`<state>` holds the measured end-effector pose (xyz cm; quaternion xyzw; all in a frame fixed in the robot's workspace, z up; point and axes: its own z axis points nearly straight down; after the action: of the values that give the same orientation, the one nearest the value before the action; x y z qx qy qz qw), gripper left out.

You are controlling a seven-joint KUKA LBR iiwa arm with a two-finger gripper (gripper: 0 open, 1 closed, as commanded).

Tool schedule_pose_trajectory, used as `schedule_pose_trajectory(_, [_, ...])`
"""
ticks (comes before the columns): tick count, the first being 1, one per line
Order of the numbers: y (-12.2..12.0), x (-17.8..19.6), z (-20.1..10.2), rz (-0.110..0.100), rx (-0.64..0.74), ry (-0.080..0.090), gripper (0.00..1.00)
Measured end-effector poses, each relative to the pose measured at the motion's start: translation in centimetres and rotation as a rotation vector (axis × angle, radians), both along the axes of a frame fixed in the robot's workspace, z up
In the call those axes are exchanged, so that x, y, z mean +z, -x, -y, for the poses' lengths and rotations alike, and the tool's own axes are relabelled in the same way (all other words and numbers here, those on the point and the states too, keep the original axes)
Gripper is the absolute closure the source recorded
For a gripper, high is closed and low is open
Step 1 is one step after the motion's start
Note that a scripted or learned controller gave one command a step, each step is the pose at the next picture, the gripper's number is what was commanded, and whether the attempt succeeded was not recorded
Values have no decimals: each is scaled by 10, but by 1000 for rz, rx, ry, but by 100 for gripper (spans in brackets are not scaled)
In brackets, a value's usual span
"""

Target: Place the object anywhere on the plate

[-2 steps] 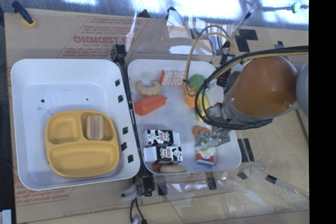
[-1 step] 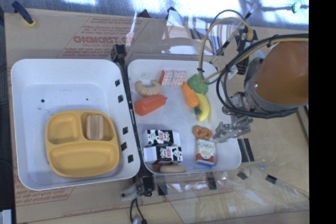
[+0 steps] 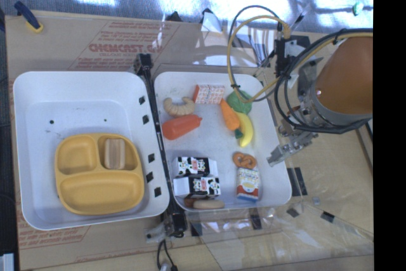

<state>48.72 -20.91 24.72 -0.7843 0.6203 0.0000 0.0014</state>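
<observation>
Gripper (image 3: 287,150) sits at the right rim of the right shallow white bin (image 3: 269,93), metal fingers hanging just outside the bin wall, nothing between them; can't tell whether they're apart or together from this angle. Grey arm with orange band (image 3: 346,76) comes in from the right, cables looped above it.

Yellow three-compartment plastic plate (image 3: 98,187) lies in the left shallow white bin (image 3: 38,98), lower half. Its upper right compartment holds a small tan rectangular block (image 3: 115,153); the other two compartments are bare.

Right bin contents, all well apart from the plate:
- orange-red toy pepper-shaped piece (image 3: 181,126), left side, near the divider
- beige curved croissant-like toy (image 3: 178,106) just above it
- small pink-and-white patterned box (image 3: 209,94) at the top
- orange carrot with green top (image 3: 232,110), touching a yellow banana (image 3: 245,131) below it
- brown pretzel (image 3: 243,160), just above a small orange-and-white carton (image 3: 248,184)
- two black-and-white cow-print cartons (image 3: 195,176), stacked one below the other, bottom left
- tan sausage-shaped piece (image 3: 207,204) against the bottom rim
</observation>
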Motion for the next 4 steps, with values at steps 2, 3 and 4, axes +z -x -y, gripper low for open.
schedule_pose_trajectory(2, [11,-59,-9,-6,335,-2,0])
schedule_pose_trajectory(3, [10,-59,-49,2,793,0,0])
schedule_pose_trajectory(4, [8,-50,-51,1,795,-2,100])
